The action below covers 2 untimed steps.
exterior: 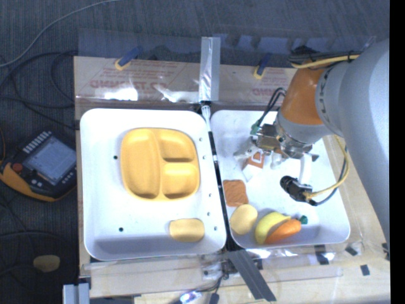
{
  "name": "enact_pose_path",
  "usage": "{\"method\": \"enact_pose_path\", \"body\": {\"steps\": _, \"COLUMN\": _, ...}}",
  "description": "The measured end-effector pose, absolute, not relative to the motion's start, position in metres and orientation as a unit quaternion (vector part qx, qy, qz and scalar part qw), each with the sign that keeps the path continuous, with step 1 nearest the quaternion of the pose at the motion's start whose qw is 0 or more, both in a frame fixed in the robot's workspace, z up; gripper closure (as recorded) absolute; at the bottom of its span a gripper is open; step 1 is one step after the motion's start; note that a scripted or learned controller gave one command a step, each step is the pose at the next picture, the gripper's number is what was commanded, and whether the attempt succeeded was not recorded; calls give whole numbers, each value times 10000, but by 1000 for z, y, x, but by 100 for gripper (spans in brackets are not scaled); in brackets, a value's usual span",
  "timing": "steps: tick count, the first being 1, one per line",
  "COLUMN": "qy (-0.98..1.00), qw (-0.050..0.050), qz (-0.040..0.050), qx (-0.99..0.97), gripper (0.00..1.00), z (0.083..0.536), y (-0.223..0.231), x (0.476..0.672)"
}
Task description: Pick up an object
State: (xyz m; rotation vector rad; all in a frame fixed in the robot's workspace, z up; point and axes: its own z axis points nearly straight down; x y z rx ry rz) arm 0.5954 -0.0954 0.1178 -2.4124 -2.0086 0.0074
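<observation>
Bench [88, 68], brown-topped, bearing two white bins side by side: left bin [101, 220], right bin [335, 223], edges touching.

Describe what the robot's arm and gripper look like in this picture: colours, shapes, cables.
The arm is thick, rounded and light grey, with a wide orange band above the wrist. Below the band sits a metal-coloured gripper with pale parts at its tip. A yellow cable runs along the top of the arm, thin dark wires loop beside the band, and another yellow cable ends in a black plug.

Yellow tray [159, 162], orange carrot [285, 229]
</observation>
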Motion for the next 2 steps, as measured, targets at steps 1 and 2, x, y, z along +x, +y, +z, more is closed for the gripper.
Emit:
{"method": "enact_pose_path", "body": {"steps": 1, "qy": -6400, "qw": 28, "qz": 23, "qx": -7684, "gripper": 100, "z": 126, "y": -95, "x": 595}}
{"method": "enact_pose_path", "body": {"steps": 2, "qy": -6884, "qw": 8, "qz": 10, "qx": -7253, "gripper": 100, "z": 251, "y": -40, "x": 561}}
